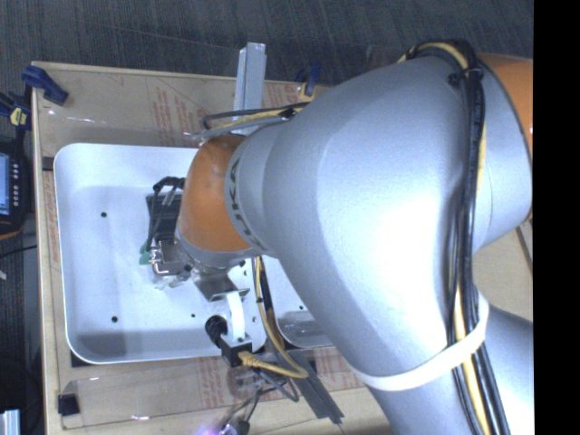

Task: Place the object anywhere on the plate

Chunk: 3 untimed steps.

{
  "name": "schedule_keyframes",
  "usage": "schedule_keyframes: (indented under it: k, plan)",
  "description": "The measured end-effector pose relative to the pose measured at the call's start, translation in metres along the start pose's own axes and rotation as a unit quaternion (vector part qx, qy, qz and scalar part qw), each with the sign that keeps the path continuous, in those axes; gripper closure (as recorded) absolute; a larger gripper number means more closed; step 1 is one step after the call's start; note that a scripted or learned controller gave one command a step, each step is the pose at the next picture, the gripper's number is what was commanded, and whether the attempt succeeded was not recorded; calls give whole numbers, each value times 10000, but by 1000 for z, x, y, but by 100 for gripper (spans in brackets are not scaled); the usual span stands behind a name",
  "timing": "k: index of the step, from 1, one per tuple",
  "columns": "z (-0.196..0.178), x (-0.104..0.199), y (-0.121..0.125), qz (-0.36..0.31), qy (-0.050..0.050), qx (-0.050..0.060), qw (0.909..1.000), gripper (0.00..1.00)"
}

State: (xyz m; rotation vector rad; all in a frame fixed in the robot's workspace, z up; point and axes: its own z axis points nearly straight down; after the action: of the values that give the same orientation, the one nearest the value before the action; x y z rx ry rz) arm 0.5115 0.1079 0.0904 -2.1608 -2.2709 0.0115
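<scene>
My gripper (161, 259) hangs low over the middle of the left white bin (91, 243), its dark body pointing down at the bin floor. A small green object (143, 257) shows at the gripper's left edge, right by its tip; I cannot tell whether it is held or lies on the floor. A pale grey curved rim (304, 330), perhaps the plate, peeks out under the arm at the lower middle. The rest of it is hidden.
The large grey arm (381, 216) with its orange band (210, 198) covers the right bin and most of the view. Yellow and black cables (263, 362) hang near the bench's front edge. Blue clamps (43, 82) sit at the bench's far left corner.
</scene>
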Motion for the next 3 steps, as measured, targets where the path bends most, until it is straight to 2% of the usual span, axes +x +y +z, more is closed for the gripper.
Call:
schedule_keyframes:
  k: [1, 2, 3]
  plan:
    - [-34, -7, 21, -1495, -8, -33, 9888, 100]
    - [-34, -7, 21, -1495, -9, -34, 9888, 0]
    - [-1, 40, 30, -521, -9, -43, 9986, 0]
